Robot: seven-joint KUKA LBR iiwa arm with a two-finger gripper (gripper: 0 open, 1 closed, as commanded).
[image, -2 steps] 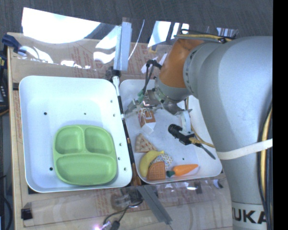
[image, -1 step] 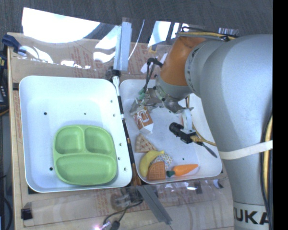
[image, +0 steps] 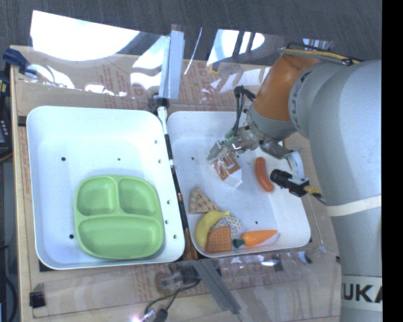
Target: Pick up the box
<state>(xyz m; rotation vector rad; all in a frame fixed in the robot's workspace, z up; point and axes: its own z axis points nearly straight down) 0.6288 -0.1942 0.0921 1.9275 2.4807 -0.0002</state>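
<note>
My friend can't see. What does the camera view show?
A grey robot arm reaches its hand down over a small box in the right bin, among toy food: sausage, banana, carrot. The left bin holds a green plate.

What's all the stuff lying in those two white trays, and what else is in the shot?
Bins: two, white, side by side on the bench; left bin, right bin.
Plate: one, green, three compartments, in left bin.
Box: one, small, reddish-brown and white, upper middle of right bin, under the gripper.
Sausage: one, red-orange, right of the box.
Carrot: one, orange, near edge.
Banana: one, yellow, near edge.
Waffle: one, brown, beside the banana.
Arm: one, grey with orange band.
Gripper: one, above the box.
</note>
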